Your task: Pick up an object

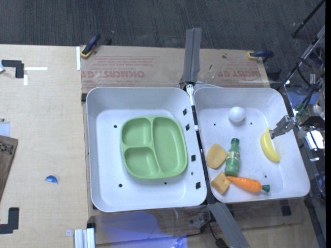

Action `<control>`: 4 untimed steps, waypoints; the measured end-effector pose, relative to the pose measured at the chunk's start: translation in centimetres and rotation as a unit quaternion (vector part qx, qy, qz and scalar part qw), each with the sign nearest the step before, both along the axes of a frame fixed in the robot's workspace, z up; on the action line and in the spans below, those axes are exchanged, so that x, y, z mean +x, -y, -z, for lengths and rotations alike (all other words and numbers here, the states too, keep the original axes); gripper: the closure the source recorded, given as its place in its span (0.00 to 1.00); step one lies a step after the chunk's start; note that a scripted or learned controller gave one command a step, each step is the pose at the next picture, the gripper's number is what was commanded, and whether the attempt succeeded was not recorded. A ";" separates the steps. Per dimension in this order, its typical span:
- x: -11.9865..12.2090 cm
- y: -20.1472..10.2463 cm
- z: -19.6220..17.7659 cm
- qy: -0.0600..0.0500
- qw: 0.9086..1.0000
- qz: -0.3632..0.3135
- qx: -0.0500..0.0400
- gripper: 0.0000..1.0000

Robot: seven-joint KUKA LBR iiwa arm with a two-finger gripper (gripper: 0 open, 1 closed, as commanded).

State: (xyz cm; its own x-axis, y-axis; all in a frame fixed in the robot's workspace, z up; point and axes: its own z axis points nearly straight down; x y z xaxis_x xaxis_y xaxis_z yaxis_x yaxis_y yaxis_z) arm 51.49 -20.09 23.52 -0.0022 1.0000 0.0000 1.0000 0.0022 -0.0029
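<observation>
1. Dark carpet lies behind a pale wooden worktop (41, 128) that bears two shallow white bins side by side, with brown cardboard (134, 68) under their far edges.
2. Inside the right bin (289, 192) lie the things to pick from: a yellow banana (269, 148) near the right wall, a white ball (237, 114) toward the back, a green bottle (232, 158) in the middle, a tan bread-like piece (216, 155) touching the bottle's left side, a small yellow wedge (220, 183) in front, and an orange carrot (245, 184) along the front.
3. At the right wall, the gripper (279, 128) sits just above the banana's upper end; whether it is wide or narrow I cannot tell, and nothing shows as held.
4. Filling the middle of the left bin (98, 154) is a green divided plate (154, 147).
5. Off to the left, a small blue object (50, 179) rests on the worktop.
</observation>
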 end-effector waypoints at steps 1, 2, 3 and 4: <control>3.5 2.1 8.9 0.000 1.000 0.028 0.000 0.00; 2.1 0.7 14.4 0.000 0.998 0.070 0.002 0.00; 2.9 -6.4 14.4 0.000 0.999 -0.046 0.000 0.00; 1.2 -10.3 14.4 0.001 0.999 -0.036 0.000 0.00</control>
